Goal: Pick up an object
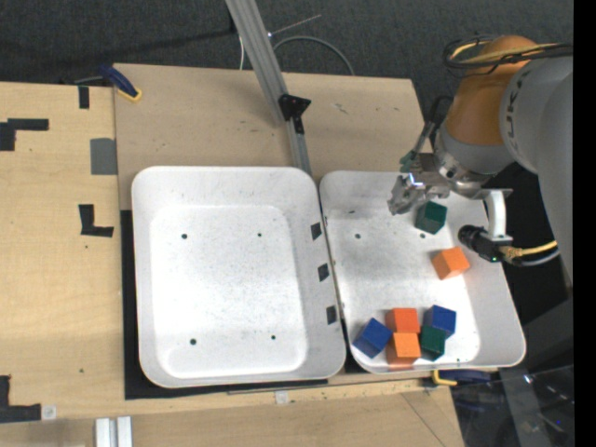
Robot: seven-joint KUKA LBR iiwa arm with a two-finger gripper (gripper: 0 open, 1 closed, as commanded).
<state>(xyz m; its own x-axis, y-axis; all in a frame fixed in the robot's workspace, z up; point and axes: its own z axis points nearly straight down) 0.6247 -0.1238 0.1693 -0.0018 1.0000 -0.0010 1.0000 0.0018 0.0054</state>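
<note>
The gripper (407, 196) hangs over the upper part of the right bin (372, 277), beneath the grey arm (521, 91) with its orange band; whether its fingers are spread or closed cannot be told from this angle, and no object is seen between them. A dark green cube (430, 218) lies just beside the gripper, to its lower right; an orange cube (451, 263) sits further down the same bin, apart from the rest. Two blue, two orange and one green block cluster (407, 333) lie touching near the bin's lower edge; the left bin (223, 277) adjoins on the other side.
</note>
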